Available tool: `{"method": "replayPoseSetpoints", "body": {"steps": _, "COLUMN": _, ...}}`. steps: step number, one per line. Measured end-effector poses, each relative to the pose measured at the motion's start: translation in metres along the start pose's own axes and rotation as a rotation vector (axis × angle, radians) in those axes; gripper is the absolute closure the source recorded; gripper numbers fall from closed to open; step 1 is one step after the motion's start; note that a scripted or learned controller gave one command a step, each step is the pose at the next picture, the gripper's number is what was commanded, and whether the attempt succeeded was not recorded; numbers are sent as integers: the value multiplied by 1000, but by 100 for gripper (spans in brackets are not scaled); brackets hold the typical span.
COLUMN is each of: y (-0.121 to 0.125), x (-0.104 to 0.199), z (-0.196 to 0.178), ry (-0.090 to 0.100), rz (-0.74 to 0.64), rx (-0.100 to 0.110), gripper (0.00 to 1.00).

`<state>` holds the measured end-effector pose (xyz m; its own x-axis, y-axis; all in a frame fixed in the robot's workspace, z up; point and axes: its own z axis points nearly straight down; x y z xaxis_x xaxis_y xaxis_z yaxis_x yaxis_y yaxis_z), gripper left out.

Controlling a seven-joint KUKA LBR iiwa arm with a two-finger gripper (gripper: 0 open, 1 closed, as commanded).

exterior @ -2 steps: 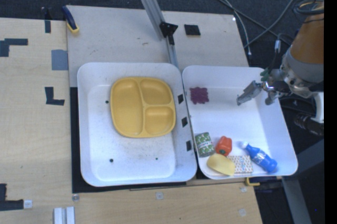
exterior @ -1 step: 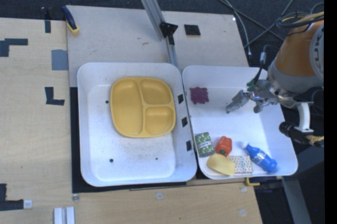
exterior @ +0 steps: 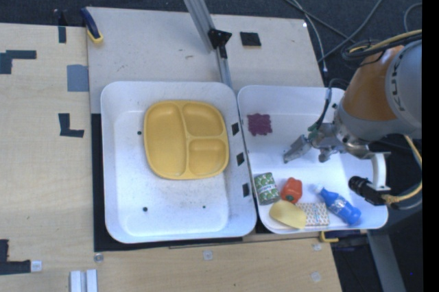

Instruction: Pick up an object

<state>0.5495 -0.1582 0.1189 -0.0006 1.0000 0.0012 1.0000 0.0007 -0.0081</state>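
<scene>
Two white bins are set side by side on the bench. In the left bin (exterior: 120,167) a yellow tray (exterior: 186,138) with three compartments is seen, lying flat. The right bin (exterior: 288,97) holds the small things: a purple piece (exterior: 259,124) near the far wall, a green packet (exterior: 265,187) by the dividing edge, an orange-red toy (exterior: 292,189) just beside it, a yellow piece (exterior: 288,214) touching a speckled pad (exterior: 315,214), and a blue bottle (exterior: 339,206) at the near right. Print is borne by the green packet — too small to be read.

The gripper (exterior: 308,149) is held over the middle of the right bin, its fingers spread — nothing is seen between them. It is apart from every object.
</scene>
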Motion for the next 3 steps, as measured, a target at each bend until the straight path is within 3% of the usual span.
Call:
{"method": "replayPoseSetpoints", "body": {"steps": 1, "y": 1, "x": 0, "z": 33, "ry": -4, "rz": 0, "rx": -9, "gripper": 0}}
{"method": "replayPoseSetpoints", "body": {"steps": 2, "y": 3, "x": 0, "z": 20, "ry": -4, "rz": -1, "rx": -15, "gripper": 100}}
{"method": "replayPoseSetpoints", "body": {"steps": 3, "y": -1, "x": 4, "z": -23, "ry": -2, "rz": 0, "rx": -10, "gripper": 100}}
